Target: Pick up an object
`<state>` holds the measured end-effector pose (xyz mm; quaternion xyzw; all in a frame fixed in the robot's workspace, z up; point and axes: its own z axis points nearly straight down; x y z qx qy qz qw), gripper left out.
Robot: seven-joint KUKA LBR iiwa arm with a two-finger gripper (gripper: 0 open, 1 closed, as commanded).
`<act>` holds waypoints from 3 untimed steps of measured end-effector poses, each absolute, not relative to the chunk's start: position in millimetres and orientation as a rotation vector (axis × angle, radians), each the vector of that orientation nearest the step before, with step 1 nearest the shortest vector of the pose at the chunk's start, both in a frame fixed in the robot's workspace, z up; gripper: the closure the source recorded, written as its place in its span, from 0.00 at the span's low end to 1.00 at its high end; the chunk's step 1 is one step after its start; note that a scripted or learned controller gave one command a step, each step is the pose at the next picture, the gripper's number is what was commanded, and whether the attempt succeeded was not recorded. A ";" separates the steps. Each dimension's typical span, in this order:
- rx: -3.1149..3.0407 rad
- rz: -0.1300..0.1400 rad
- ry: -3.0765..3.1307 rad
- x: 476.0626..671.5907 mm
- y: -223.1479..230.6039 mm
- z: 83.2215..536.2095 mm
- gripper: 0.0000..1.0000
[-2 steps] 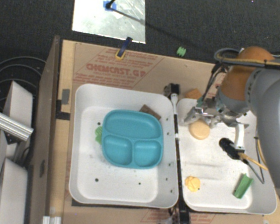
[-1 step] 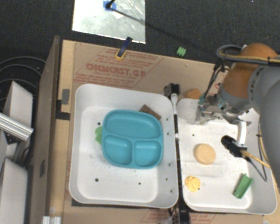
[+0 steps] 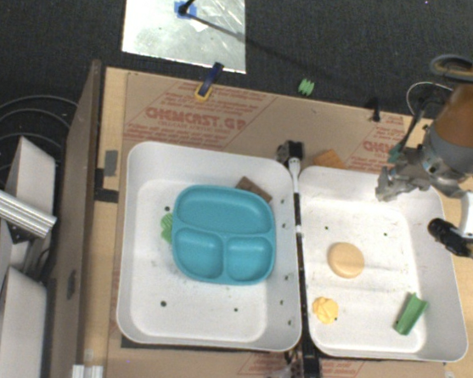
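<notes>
I cannot tell how my gripper (image 3: pixel 394 184) is set above the right white bin's (image 3: pixel 449 338) far edge; the round tan disc (image 3: pixel 346 260) lies nearest, below and slightly left.

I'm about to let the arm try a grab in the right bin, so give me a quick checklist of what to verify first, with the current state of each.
1. Targets present in the right bin: ok. A tan round piece, a small yellow piece and a green block lie there.
2. Targets apart from each other: ok, none touch.
3. Gripper free of any object: ok, nothing shows at its tip.
4. Gripper above a target: not ok, it sits at the bin's far right corner.
5. Finger opening: cannot tell.
6. Green block away from the wall: not ok, it lies near the right rim.
</notes>
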<state>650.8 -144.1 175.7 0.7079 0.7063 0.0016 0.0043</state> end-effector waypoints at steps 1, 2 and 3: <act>2.216 0.002 2.222 650.5 -140.4 170.7 0.00; 2.225 -0.004 2.226 612.8 -122.8 79.7 0.00; 2.222 0.000 2.224 556.4 -93.6 140.0 0.00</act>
